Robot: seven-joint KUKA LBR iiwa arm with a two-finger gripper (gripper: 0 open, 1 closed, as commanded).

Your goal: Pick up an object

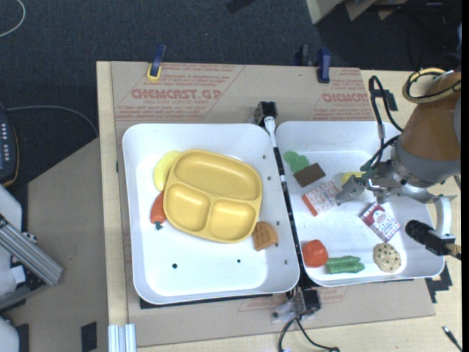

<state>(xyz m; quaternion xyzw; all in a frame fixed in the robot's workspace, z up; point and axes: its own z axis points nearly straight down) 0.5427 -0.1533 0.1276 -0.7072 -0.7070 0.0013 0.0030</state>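
My gripper (364, 186) hangs low over the middle of the right bin (344, 134), reaching in from the right. Just left of it lies a red-and-white packet (320, 196). A second red-and-white packet (379, 221) lies just below the gripper. A small yellow piece (347, 177) peeks out at the gripper's upper left. Nothing shows held in the gripper. Further off in this bin are a brown block (310, 174), a green piece (294, 158), a red tomato (314, 252), a green pod (344, 265) and a chip cookie (386, 255).
The left bin (190, 281) holds a yellow divided plate (212, 195) lying over a yellow item (164, 169). An orange-red pepper (157, 211) lies at the plate's left and a waffle piece (265, 235) at its lower right. Cables run along the right edge.
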